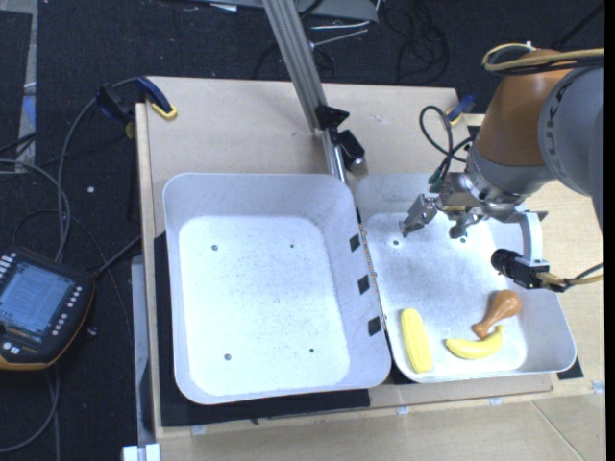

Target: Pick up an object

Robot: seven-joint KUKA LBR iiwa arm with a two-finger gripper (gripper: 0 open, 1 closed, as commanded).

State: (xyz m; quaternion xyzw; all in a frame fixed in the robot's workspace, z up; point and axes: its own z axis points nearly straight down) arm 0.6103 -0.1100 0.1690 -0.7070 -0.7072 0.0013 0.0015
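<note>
Grey and orange, the arm [538,113] reaches in from the right, and its hand [440,219] hangs over the far part of the right bin [432,267]. The two dark fingers [417,217] stand apart, with nothing between them; bare white bin floor shows beneath.

Nearest the hand, below it and toward the front of the same bin, lies a yellow block [416,340], long and narrow, resting flat on the floor. Just beside it, further to the right, lies a yellow banana [474,348], curved, its tip close to the block but whether touching cannot be told. A brown drumstick-shaped piece [495,311] lies against the upper end of the banana. All three objects sit well apart from the hand, at the bin's front.

A black fitting with a cable [514,268] hangs from the arm, between the hand and the brown piece.

To the hand's left, the left bin [192,200] adjoins the right one, its floor speckled. An aluminium rail [300,51] slants away beyond the bins. Both bins rest on a pale wooden desk [288,113]. Far left, off the desk, a control pendant [34,305] lies on the dark floor.
</note>
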